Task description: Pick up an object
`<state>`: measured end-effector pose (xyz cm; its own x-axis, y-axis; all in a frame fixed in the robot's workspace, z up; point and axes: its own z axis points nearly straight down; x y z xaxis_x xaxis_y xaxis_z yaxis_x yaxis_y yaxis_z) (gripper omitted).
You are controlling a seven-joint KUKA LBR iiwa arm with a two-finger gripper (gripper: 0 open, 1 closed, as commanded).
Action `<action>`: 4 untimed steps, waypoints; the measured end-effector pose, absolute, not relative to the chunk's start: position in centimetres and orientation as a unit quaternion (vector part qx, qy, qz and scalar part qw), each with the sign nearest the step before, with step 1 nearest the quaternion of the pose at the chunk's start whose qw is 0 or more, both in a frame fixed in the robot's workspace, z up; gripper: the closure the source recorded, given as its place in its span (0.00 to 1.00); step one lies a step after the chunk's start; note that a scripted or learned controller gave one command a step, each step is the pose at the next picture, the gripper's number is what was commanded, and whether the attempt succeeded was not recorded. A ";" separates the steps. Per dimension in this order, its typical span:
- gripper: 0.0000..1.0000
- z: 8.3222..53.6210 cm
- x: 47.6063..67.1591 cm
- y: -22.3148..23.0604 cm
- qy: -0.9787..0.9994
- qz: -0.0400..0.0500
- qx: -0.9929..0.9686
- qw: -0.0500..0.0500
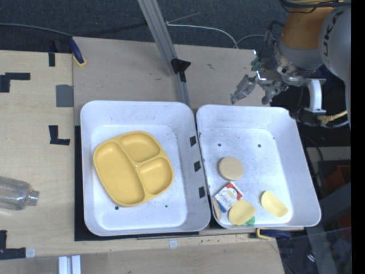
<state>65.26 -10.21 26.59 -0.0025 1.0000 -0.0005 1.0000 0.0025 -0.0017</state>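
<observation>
The bottom edge of the view is taken as near; all positions are given from the hand.

1. Near zone, right bin (296, 153). This bin sits directly below the hand in the view and carries four items, all well apart from the hand. A yellow oval piece (274, 204) lies near the front right corner. A second yellow piece (241, 213) lies to its left, touching a small red-and-white packet (227, 197). A round tan disc (231, 168) lies just behind the packet and is the closest of the four to the hand.

2. Near zone, left bin (85, 170). This bin lies below and far left of the hand, edge to edge with the right bin. It holds a yellow three-compartment tray (132, 167), lying flat.

3. Far left. A clear plastic bottle (16, 193) lies on its side on the surface (34, 153), at the greatest distance from the hand.

4. Far zone. The hand (255, 91) hangs just beyond the back rim of the right bin, over the surface. Its two fingers are spread apart, with nothing between them. A grey metal rail (159, 30) slants down well to the left of the hand.
</observation>
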 end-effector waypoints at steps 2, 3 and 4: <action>0.00 9.2 67.8 -14.7 -0.706 0.006 -0.708 0.008; 0.00 8.5 67.7 -20.2 -0.707 0.002 -0.706 0.021; 0.00 8.5 67.7 -20.3 -0.708 0.005 -0.706 0.020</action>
<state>67.66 -20.29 8.45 -0.0019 0.9998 0.0212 0.9994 0.0026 -0.0347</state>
